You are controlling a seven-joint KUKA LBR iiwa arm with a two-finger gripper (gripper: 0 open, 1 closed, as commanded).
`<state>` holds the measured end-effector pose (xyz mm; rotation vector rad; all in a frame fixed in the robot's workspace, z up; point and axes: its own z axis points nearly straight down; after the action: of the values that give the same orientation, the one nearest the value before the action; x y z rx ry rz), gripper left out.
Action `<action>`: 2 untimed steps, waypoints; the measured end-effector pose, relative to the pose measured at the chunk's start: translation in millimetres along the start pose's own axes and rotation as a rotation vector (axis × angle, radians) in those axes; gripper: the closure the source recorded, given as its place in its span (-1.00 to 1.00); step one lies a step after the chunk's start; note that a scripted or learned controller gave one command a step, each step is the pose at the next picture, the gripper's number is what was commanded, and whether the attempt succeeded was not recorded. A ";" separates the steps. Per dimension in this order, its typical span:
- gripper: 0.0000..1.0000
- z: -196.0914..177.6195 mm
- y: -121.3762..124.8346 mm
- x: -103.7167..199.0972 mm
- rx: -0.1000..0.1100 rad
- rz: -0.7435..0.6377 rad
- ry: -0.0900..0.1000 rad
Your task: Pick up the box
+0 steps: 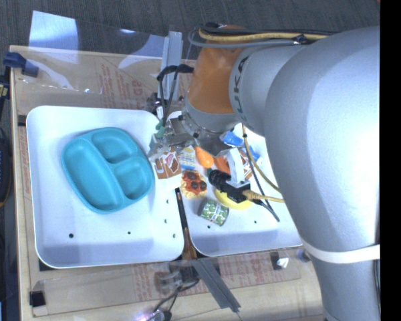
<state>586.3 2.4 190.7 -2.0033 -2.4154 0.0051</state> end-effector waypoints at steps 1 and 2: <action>1.00 -0.3 -58.2 -29.9 -0.001 -0.080 0.001; 1.00 -25.0 -65.5 -68.6 -0.001 0.168 0.000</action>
<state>534.7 -77.1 215.9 -2.2000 -2.2394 0.0041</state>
